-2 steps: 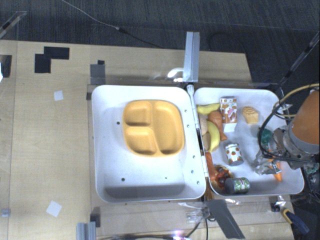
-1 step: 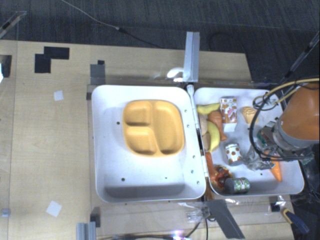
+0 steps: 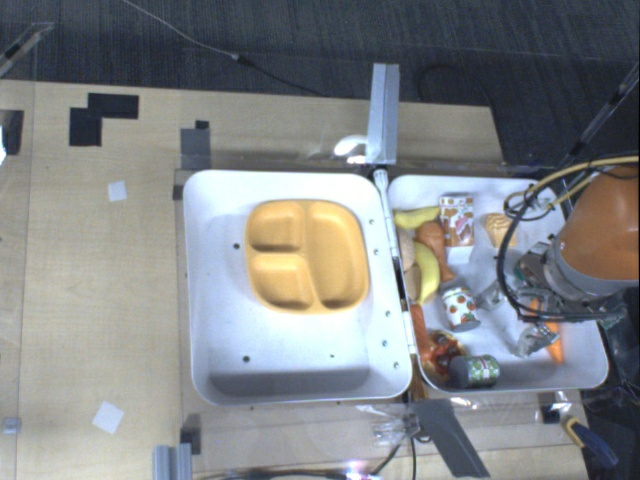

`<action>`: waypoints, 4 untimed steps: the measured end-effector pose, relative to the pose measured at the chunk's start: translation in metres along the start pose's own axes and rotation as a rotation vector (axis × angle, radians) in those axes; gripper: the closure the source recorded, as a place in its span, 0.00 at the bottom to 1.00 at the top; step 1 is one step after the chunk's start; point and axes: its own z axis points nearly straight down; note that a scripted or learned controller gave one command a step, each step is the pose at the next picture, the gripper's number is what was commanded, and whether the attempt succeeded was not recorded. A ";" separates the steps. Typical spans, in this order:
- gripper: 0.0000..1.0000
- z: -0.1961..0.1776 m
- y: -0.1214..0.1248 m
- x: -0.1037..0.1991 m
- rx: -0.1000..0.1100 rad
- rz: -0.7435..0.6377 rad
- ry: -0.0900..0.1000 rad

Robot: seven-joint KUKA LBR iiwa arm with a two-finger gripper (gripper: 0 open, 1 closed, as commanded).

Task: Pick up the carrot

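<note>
The carrot (image 3: 554, 346) shows as a small orange piece near the front right corner of the right bin (image 3: 590, 376), mostly covered by the arm's wrist. My gripper (image 3: 530, 342) is down low in that bin, right beside the carrot's left side and touching or nearly touching it. Whether the carrot sits inside the gripper cannot be made out from above. The grey arm with its orange band (image 3: 603, 230) hangs over the bin's right side and hides what is under it.
The right bin also holds two bananas (image 3: 428, 271), a brown rounded item (image 3: 432, 236), a small carton (image 3: 457, 218), a printed cup (image 3: 459, 308), a dark can (image 3: 478, 370) and red pieces (image 3: 438, 348). A yellow divided plate (image 3: 305, 253) lies in the left bin (image 3: 215, 368).
</note>
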 end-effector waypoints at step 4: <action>1.00 -0.062 0.020 0.012 -0.007 -0.473 0.001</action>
